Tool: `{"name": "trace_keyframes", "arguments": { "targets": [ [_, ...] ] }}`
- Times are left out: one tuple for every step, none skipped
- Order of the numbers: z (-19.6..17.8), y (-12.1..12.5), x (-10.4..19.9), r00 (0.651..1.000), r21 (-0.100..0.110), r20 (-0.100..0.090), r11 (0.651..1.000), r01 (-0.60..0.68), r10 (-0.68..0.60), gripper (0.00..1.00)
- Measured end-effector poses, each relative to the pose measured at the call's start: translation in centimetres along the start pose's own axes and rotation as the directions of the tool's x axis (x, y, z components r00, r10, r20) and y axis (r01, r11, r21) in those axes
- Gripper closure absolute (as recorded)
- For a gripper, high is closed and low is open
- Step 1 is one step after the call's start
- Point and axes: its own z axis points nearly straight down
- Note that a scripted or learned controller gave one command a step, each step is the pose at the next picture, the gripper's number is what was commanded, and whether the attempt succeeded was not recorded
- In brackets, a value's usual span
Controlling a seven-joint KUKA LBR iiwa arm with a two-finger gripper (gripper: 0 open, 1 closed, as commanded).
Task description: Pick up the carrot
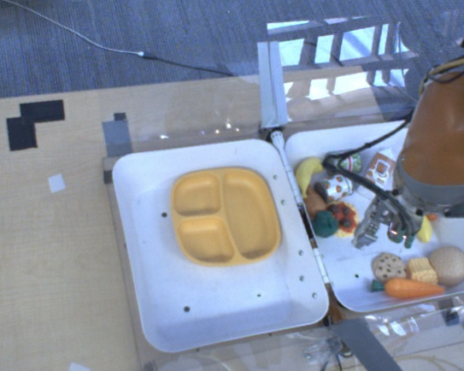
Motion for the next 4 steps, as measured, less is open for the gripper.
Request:
{"name": "trace_keyframes", "arguments": {
  "targets": [
    [7.3,-3.7,-2.2,0.990,0.003,-0.004,0.990,0.142,-0.142,1.00],
    [4.7,-4.3,-2.9,0.985,0.001,0.002,0.985,0.173,-0.173,1.00],
    [7.7,-8.9,-5.9,0.959,0.003,-0.001,0.959,0.284,-0.284,1.00],
    [2.6,-10.9,-7.5,0.773,0.005,0.005,0.773,0.634,-0.634,1.00]
  ]
}}
